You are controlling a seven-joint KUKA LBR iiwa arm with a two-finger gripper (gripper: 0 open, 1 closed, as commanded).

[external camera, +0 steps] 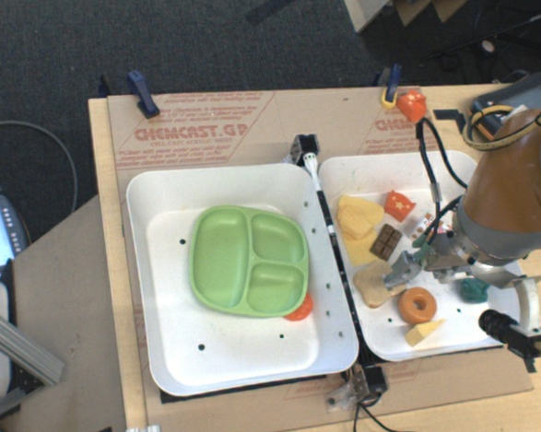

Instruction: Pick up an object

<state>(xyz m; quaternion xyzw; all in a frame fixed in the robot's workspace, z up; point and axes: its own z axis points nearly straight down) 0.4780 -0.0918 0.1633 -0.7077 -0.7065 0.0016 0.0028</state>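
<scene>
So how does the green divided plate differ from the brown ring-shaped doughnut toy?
The green divided plate lies in the left white bin; the brown ring-shaped doughnut toy lies in the right white bin. The plate is far larger, taking up much of its bin's floor, while the doughnut is one small piece among several. The plate is a rounded rectangle with compartments; the doughnut is a ring with a hole. Both lie flat.

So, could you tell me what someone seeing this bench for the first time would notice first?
Probably the green divided plate in the left bin, with something orange-red peeking out from under its lower right edge. Next comes the arm's orange band, above the right bin, where the gripper hangs low among scattered toy food: a donut, a yellow wedge, a brown block and a red piece.
</scene>
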